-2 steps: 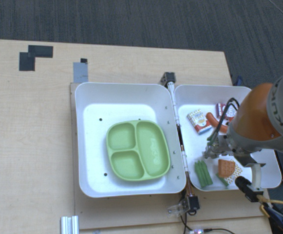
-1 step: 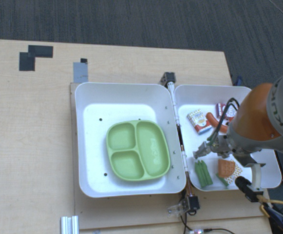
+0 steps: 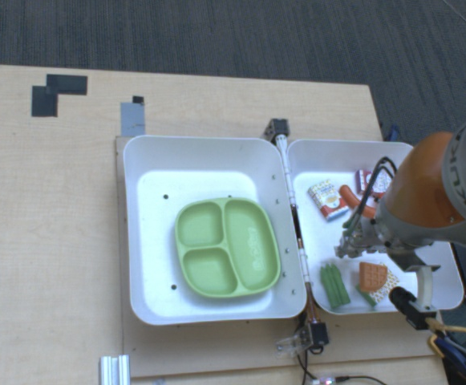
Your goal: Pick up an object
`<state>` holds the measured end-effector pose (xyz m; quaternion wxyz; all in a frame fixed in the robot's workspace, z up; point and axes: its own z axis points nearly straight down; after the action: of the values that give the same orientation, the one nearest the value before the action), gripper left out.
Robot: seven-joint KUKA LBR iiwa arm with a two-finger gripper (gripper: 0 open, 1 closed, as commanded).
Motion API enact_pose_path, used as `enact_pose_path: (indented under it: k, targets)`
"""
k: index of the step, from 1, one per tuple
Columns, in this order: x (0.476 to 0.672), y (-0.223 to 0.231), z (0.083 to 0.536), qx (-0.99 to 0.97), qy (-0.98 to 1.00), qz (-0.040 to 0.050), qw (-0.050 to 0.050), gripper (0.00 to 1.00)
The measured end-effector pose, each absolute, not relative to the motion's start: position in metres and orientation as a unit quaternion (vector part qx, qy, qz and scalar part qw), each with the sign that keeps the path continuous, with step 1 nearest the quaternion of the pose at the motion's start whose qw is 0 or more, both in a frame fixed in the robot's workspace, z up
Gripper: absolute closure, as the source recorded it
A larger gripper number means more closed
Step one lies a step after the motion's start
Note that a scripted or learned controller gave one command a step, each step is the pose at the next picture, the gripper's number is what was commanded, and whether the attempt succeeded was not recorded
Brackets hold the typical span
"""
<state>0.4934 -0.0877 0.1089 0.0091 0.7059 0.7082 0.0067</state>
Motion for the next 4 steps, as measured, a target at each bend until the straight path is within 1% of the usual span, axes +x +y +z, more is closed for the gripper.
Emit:
enact_pose_path:
  k: [1,2,3,4]
  targets:
    - [0.493,-0.088,0.109,0.706,0.708,0.0066,0.009,0.0]
    - [0.495,-0.087,0.119,0.705,0.709,0.0081,0.01,1.0]
    - [0.495,-0.087,0.119,0.705,0.709,0.0081,0.01,0.0]
    - [0.489,-0.085,0.087,0.707,0.707,0.0024,0.003,0.0]
